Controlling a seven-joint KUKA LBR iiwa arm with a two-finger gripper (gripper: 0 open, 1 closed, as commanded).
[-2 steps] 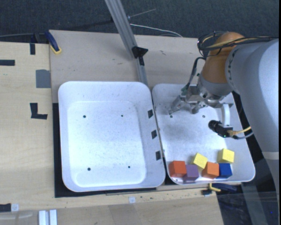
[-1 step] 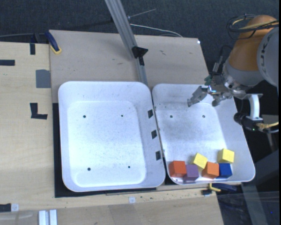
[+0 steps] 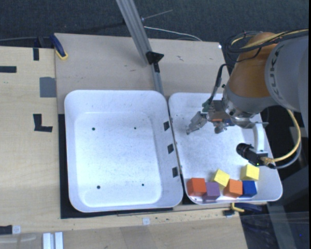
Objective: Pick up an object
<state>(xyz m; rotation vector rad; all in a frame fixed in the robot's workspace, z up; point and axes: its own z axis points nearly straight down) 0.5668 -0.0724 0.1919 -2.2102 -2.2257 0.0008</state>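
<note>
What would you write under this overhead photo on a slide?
Robot arm's gripper hovers over the right bin, above a cluster of colored blocks at its near edge.

you see a grey arm point(image 3: 293, 71) with a broad orange band point(image 3: 251, 74), yellow and black cables looping beside that band.

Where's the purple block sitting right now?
The purple block lies in the right bin, at its near edge, between the orange block and another orange block, just below the yellow block.
</note>
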